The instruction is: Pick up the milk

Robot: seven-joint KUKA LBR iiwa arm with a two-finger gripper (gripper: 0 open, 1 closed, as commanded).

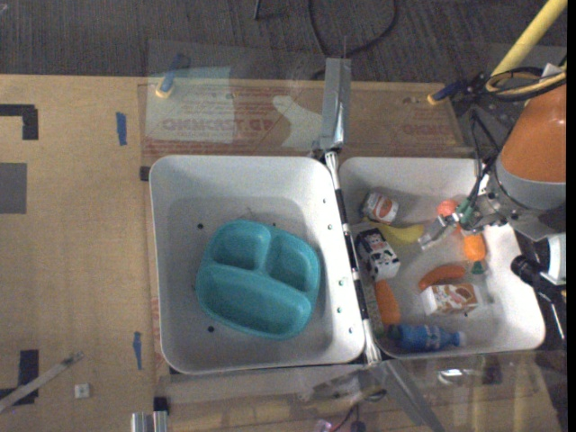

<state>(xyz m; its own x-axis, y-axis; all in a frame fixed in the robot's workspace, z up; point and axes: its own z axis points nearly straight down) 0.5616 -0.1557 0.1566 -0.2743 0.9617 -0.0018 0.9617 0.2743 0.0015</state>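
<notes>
Okay, quick rundown of where things sit:

pincer: the pincer (447, 223) hangs low over the right bin (531, 327), near its upper right; can't tell from this angle whether it's released or clenched, and nothing is visibly between the tips.

right under it: a yellow banana (402, 234) and an orange bottle (473, 247).

milk: the milk carton (379, 254), the cow-spotted one, lies against the bin's left wall beside the divider.

the key relation: milk is to the camera's left of the pincer and a bit toward the near edge, with the banana between.

long axis: looks tipped on its side, running roughly along the divider, I'd guess.

other bin: a teal plate (259, 278).
</notes>
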